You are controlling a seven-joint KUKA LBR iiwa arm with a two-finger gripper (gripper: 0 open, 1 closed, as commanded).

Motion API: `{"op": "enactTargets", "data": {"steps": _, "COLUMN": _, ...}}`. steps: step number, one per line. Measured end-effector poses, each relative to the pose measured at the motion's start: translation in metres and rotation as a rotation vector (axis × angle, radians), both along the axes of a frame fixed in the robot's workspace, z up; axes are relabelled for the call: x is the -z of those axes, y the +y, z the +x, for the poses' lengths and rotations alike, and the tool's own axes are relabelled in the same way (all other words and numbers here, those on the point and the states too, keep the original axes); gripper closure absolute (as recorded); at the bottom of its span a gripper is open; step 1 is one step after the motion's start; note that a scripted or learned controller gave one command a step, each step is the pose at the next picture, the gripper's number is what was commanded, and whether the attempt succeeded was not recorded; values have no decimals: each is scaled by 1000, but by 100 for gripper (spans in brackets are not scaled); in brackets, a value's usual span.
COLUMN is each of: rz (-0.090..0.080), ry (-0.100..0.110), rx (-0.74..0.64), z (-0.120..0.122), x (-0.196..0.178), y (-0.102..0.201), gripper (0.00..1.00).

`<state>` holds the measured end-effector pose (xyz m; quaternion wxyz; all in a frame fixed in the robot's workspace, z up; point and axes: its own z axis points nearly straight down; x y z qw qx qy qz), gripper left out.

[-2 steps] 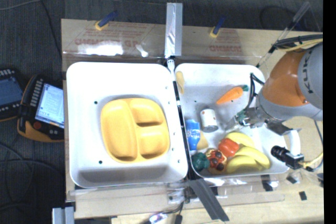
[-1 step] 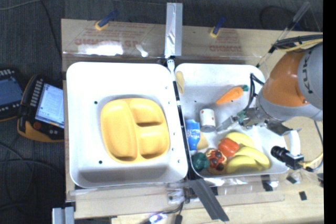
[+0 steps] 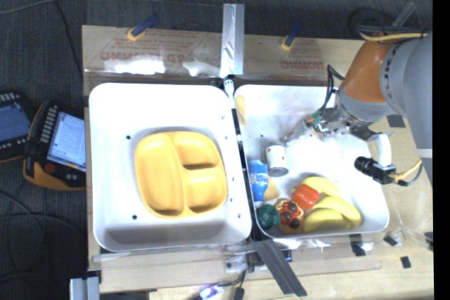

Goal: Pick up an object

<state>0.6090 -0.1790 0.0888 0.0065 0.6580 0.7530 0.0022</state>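
1. The gripper [image 3: 316,124] is in the upper right part of the right bin [image 3: 309,98], low over the white floor. It is too small and dark to tell how its jaws stand, and I see no object between them.
2. The objects are crowded along the lower and left edges of this bin: two bananas [image 3: 330,211], a red pepper [image 3: 307,195], a small red and orange toy [image 3: 287,213], a dark green piece [image 3: 266,216], a blue and yellow packet [image 3: 258,179], and a white cup [image 3: 276,158] a little apart from them.
3. The bare floor between the gripper and the cup gives open room.
4. The left bin [image 3: 112,109] holds a yellow divided tray [image 3: 181,172] in the middle, with free white floor around it.
5. The grey arm [image 3: 415,88] enters from the right edge of the frame.
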Motion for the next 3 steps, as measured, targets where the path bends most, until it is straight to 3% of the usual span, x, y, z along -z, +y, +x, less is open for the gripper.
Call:
{"op": "enactTargets", "data": {"steps": 1, "rz": 16, "ry": 46, "rx": -21, "z": 55, "x": 2, "y": -3, "gripper": 0}}
{"op": "enactTargets", "data": {"steps": 2, "rz": 4, "ry": 36, "rx": -20, "z": 56, "x": -5, "y": -7, "gripper": 100}}
{"op": "enactTargets", "data": {"steps": 3, "rz": 3, "ry": 16, "rx": 56, "z": 60, "x": -100, "y": 42, "gripper": 100}}
